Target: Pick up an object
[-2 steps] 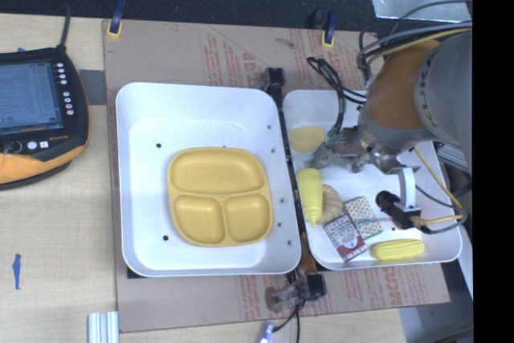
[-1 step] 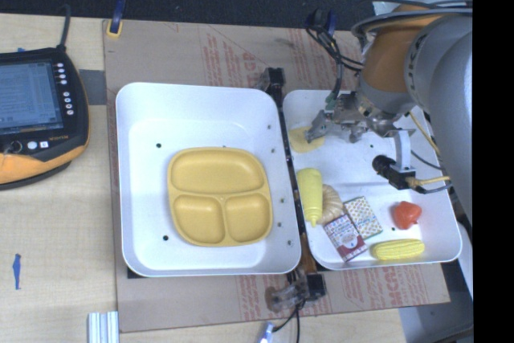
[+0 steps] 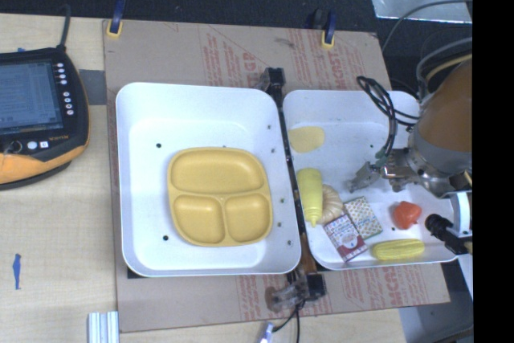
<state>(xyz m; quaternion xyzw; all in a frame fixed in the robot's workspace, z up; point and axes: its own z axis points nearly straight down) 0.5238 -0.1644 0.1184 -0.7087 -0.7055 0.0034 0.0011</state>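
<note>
In the right-hand bin (image 3: 353, 104), low in the frame's right half, the tool (image 3: 368, 175) hangs just above the white floor with its two fingers spread apart and nothing between them. The loose things lie around it: a flat pale yellow disc (image 3: 306, 139) up and to the left, a yellow bottle-shaped toy (image 3: 310, 195) against the bin's left wall, a small printed carton (image 3: 352, 227) below the tool, a yellow corn cob (image 3: 398, 250) along the lower rim, and a red piece (image 3: 406, 214) to the right.

The carton looks nearest to the tool. I'd guess it is light and fairly stiff, though thin card may crush if squeezed hard; it lies tilted on its broad face, so taking it across the narrow sides seems safest. The corn cob and bottle look like smooth plastic and could roll or slip.

The left bin (image 3: 140, 173) holds a yellow divided tray (image 3: 218, 195).
</note>
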